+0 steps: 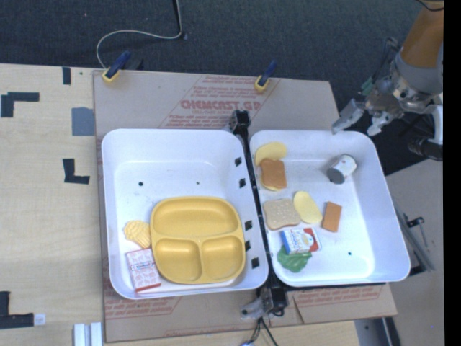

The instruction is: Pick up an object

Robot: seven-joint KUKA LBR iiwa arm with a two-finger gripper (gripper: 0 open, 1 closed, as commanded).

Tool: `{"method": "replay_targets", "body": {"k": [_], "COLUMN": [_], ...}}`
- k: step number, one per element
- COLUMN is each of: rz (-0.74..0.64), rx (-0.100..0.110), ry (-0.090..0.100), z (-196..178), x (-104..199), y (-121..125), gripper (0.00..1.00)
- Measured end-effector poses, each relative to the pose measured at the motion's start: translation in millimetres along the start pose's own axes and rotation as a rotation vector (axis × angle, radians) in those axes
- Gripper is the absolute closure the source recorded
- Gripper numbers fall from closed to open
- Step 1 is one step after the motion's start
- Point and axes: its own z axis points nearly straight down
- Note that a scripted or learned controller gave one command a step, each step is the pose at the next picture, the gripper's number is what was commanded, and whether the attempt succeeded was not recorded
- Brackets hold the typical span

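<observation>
The jaws [358,121] stood spread and held nothing, poised above the far right corner of the right bin [382,193], just outside its rim. Nearest them, inside that corner, lay a grey cylinder [341,169], with bare white floor all around it. Farther in, along the divider, sat a yellow piece [271,151], a brown toast [273,174], a bread slice [280,213], a yellow oval [307,207], an orange block [331,217], a small carton [297,241] and a green leaf [292,260]. The bin's near right part was open floor. The left bin [119,193] carried a yellow tray [197,238], a waffle [137,231] and a red box [143,269] by its near left wall. The arm [421,38] slanted down from the upper right, over the surface [43,193] edge.
</observation>
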Motion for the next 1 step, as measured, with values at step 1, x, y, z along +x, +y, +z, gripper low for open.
{"method": "replay_targets", "body": {"k": [1], "rz": [0.002], "rx": [0.011], "ry": [0.005], "z": [104.0], "x": [-8.0], "y": [-40.8], "gripper": [0.00]}}
